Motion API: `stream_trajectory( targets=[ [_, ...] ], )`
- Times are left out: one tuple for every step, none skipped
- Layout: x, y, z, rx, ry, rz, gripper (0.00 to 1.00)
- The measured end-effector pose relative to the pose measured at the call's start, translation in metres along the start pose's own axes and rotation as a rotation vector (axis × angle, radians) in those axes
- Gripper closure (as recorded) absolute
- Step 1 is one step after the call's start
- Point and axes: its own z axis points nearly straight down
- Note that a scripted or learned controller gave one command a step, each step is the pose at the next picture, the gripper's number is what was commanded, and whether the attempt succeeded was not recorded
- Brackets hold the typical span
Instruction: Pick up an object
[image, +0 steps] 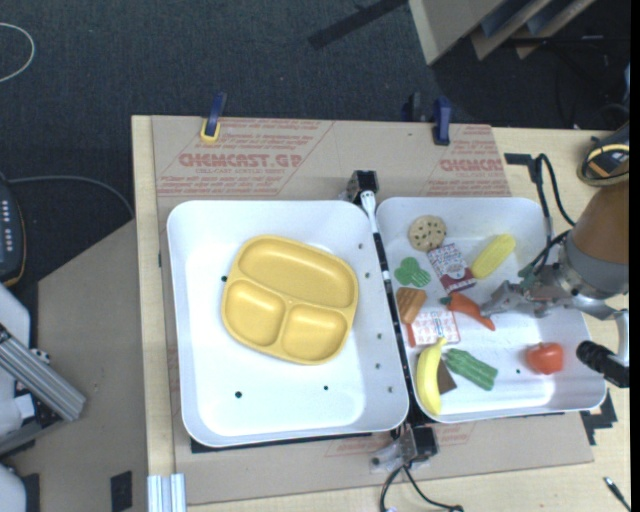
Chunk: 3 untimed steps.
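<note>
Low, jaws (497, 297) beside carrot (470, 309)

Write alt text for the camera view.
The gripper reaches from the right into the right bin, beside a carrot among toy foods: cookie, corn, tomato, banana. The left bin holds a yellow divided plate.

You can read red print "CHEMCAST G.P." on the brown protective sheet (250, 155) behind the left bin, the same mark shows partly again behind the right bin, and the small packets' (447, 262) red-and-white labels are too small to read
</note>
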Motion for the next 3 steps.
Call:
stream_trajectory(
  targets=[
    [-0.001,0.000,-0.011,-0.003,-0.003,0.000,1.00],
    [-0.003,0.002,-0.053,-0.002,-0.005,-0.001,1.00],
    [-0.001,-0.001,-0.097,-0.003,-0.005,-0.001,1.00]
  ],
)
